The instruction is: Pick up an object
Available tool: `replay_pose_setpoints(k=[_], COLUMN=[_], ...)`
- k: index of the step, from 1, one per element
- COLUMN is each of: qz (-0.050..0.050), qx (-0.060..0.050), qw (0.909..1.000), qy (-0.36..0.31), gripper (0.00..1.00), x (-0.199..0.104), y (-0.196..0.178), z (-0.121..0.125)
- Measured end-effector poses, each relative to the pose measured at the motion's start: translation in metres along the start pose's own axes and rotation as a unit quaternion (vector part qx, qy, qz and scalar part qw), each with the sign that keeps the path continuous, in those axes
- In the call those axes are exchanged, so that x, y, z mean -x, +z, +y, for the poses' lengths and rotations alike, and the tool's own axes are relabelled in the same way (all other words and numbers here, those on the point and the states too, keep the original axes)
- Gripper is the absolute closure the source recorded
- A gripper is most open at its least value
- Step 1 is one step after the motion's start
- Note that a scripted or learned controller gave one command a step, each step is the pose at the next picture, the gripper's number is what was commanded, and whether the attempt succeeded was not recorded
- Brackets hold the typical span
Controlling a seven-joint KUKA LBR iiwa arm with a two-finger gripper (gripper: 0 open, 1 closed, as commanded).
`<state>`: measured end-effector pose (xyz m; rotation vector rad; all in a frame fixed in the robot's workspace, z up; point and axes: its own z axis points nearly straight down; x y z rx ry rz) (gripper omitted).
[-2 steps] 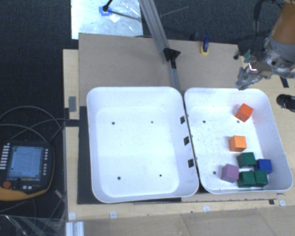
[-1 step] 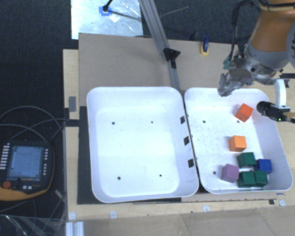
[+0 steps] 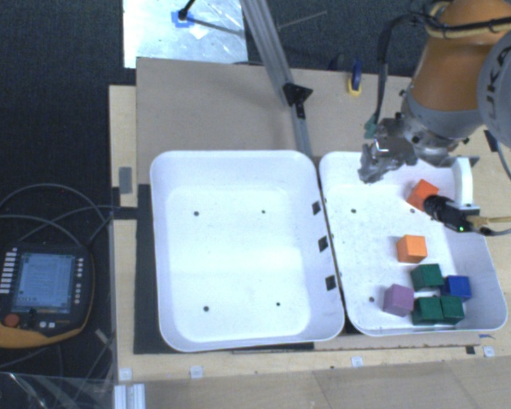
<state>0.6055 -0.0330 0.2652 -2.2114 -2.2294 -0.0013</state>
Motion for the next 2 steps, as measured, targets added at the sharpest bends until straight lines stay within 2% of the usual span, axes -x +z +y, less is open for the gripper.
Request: replay_pose_setpoints(k=[1,2], qz=[0.000,0.001], qx=[-0.001,0.001], qw=[1.0000,1.0000], qy=[0.000,-0.001], gripper=[1.00,1.00], x=[-0.041,-0.092], y=[0.016,0.012], z=[-0.026,-0.041])
